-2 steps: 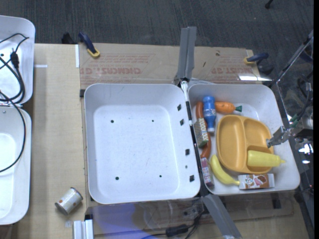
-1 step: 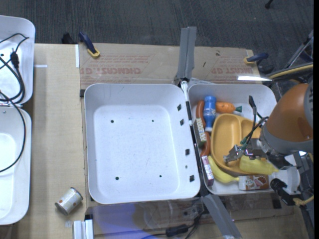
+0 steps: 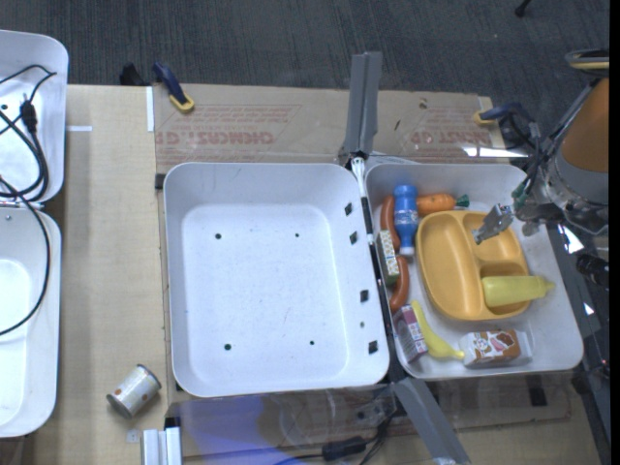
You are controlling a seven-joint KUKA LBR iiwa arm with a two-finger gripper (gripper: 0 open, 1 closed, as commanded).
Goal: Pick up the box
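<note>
Box (image 3: 495,347), the small carton with a brown and white printed face, lies flat at about 5 o'clock in the right bin (image 3: 572,342), close against its front wall; just to its 9 o'clock sits a banana (image 3: 433,332), and a second, narrower packet (image 3: 411,335) lies beside that; above the box, toward 12 o'clock, a yellow divided dish (image 3: 455,274) takes up the middle of the bin with a yellow squeeze bottle (image 3: 513,289) resting across its lower right edge; a blue bottle (image 3: 405,219), a carrot (image 3: 436,202) and a long red piece (image 3: 396,260) crowd the bin's left wall; the left bin (image 3: 179,260) stands at 9 o'clock of all this on the worktop (image 3: 107,260)

The hand (image 3: 496,221) hangs over the upper right part of the dish, at roughly 2 o'clock in the right bin, well apart from the box and nearly straight above it in the frame; its metal tips look slightly parted, a narrow gap, and nothing sits between them

By my reading the task is barely begun: the arm is over the correct bin, but the box is untouched and no grasp has been made; left to do are the travel toward 6 o'clock past the squeeze bottle, the descent onto the carton, the closing, and the lift
</note>
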